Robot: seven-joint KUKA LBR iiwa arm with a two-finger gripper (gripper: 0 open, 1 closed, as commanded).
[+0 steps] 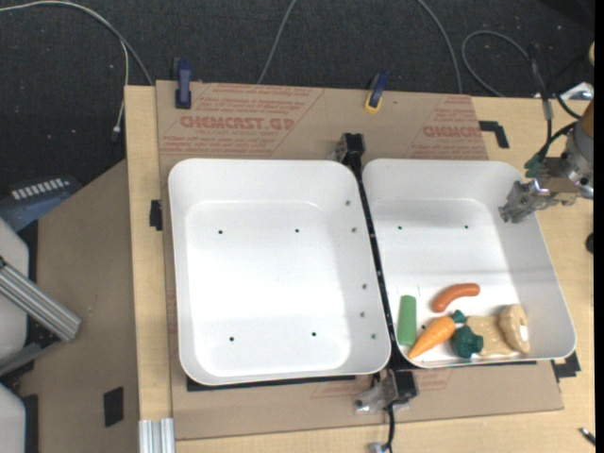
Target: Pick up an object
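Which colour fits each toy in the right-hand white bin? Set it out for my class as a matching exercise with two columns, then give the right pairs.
Column one:
1. long plastic toy sausage
2. upright plastic stick toy
3. pointed toy carrot body
4. round bread-like toy piece

Column two:
A. green
B. beige
C. red-orange
D. bright orange

All four lie in the near part of the right-hand shallow white bin.

Pairs: 1-C, 2-A, 3-D, 4-B.

White bins (274, 182); orange carrot (430, 335)
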